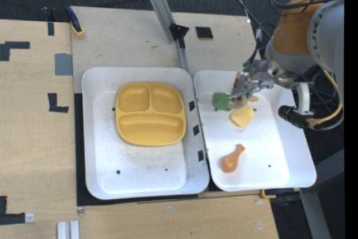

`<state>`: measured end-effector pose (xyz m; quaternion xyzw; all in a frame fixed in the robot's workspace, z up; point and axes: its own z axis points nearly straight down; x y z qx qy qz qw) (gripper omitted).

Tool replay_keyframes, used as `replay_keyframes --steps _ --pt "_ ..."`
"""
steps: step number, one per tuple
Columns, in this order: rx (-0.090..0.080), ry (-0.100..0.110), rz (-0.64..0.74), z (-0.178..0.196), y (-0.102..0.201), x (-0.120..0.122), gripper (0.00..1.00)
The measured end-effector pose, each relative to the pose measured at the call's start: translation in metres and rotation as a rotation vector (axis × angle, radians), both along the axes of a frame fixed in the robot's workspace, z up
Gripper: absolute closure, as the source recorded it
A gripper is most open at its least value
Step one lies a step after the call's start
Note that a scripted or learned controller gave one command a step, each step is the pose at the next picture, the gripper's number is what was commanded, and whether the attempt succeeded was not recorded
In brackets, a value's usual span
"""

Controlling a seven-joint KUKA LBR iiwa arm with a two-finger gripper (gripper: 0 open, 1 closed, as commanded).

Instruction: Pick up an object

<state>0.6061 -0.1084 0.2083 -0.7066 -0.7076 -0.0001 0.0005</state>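
My claw is down by the green thing and yellow wedge. Can't tell its state; nothing lifted yet.

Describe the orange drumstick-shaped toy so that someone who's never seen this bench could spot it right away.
Find the right-hand white bin, the one the arm reaches into. The drumstick lies alone toward its front, apart from the pale yellow wedge and the green piece near the gripper. It alone is orange, with a bulbous end.
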Motion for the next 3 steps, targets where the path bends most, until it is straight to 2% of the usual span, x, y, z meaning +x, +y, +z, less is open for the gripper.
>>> replay_keyframes --steps 1,2,3 --pt "0.0 0.002 0.004 -0.008 0.057 -0.001 1.0" --pt "-0.003 -0.002 0.005 0.007 0.111 0.002 1.0" --pt "0.0 0.001 0.005 0.001 0.171 0.001 1.0"
